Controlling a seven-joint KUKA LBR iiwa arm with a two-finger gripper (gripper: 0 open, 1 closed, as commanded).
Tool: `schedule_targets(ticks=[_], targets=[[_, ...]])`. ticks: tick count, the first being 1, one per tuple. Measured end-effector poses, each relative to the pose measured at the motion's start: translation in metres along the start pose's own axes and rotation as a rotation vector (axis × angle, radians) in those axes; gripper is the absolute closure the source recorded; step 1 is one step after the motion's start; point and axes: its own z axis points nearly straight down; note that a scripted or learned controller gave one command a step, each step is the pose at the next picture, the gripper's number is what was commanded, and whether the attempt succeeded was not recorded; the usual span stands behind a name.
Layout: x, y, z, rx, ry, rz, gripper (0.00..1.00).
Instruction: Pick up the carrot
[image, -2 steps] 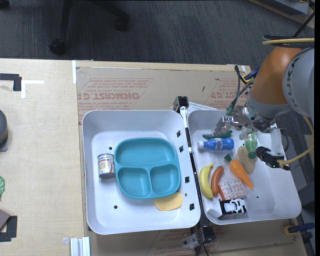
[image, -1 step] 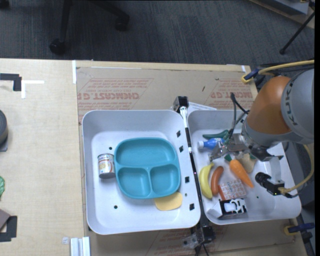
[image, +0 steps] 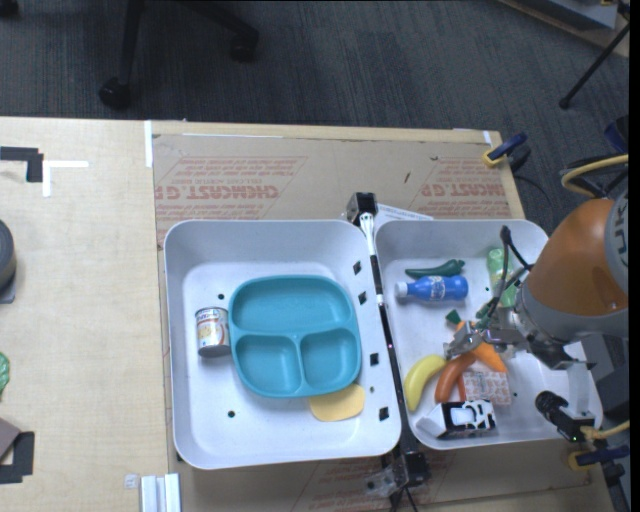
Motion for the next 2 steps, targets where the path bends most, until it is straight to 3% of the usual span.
schedule_targets(ticks=[1,2], targets=[[-0.001,0.002,-0.009,-0.003,-0.001,0.006,1.00],[0.069,-0.008,-0.113,0.000,-0.001,0.055,1.00]])
